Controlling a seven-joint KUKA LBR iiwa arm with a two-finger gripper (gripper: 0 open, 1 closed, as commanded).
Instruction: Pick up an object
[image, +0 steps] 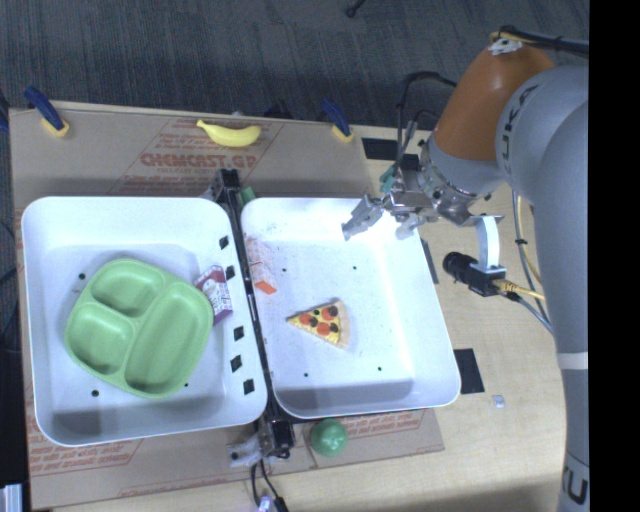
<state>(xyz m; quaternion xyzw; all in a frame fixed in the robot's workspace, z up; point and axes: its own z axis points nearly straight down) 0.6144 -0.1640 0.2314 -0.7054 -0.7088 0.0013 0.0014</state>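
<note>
A toy pizza slice (322, 322) lies near the middle of the right bin (420, 340). A small orange scrap (264, 287) lies close to that bin's left wall. My gripper (385, 217) hangs over the right bin's far right part, well above and to the right of the slice. Its two fingers are spread apart and nothing is between them. In the left bin (50, 240) lies a green divided plate (138, 326), with a small dark red packet (215, 291) beside its right edge.
A yellow banana (229, 131) rests on the cardboard behind the bins. A green ball (327, 437) sits on the bench in front of the right bin. Black clips (238, 330) run along the divide between the bins. Cables hang by the arm at right.
</note>
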